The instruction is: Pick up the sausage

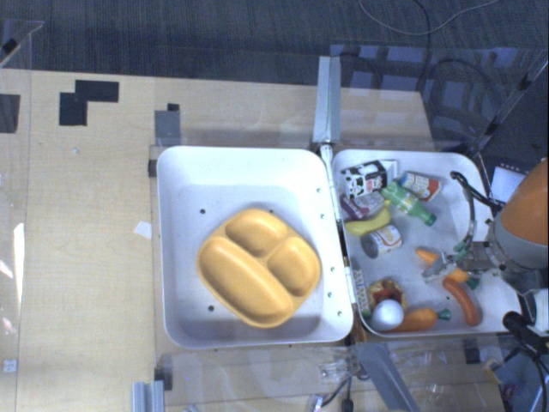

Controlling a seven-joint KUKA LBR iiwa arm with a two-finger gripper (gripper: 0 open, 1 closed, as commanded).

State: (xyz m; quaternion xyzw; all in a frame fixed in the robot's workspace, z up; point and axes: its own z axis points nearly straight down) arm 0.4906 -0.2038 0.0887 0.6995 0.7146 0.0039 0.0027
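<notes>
- My arm (525, 217) reached in from the right edge, over the right bin (480, 166).
- My gripper (452, 264) sat low near that bin's right wall, just up-left of the sausage (461, 299).
- Fingers: small and blurred at this angle; I could not tell if they were apart or together.
- Sausage lay in the right bin's lower right corner area, orange-red, slanted, upper end toward my gripper, lower end toward the bin's front rim.
- It looked like it rested on the bin floor, nothing visibly clamped on it; probably touching or just beside my fingertips, hard to say.
- Carrot (418, 319) lay just left of the sausage along the front rim, next to a white ball (387, 313).
- A small orange piece (426, 254) sat just left of my gripper.
- Further back in the bin: banana (367, 223), can (383, 240), green bottle (408, 204), carton (364, 181).
- Left bin (184, 187) held a yellow three-part tray (259, 265); not part of this job.
- Step, as I judged it: approach/descent onto the sausage, grasp not yet confirmed.
- Next move called for: centre over the sausage's middle, turn the fingers across its slant, go down to the floor, close, then lift straight up.
- Risk I judged: clutter was close, so a shifted grasp could nudge the carrot or the orange piece, and the round sausage could roll out.
</notes>
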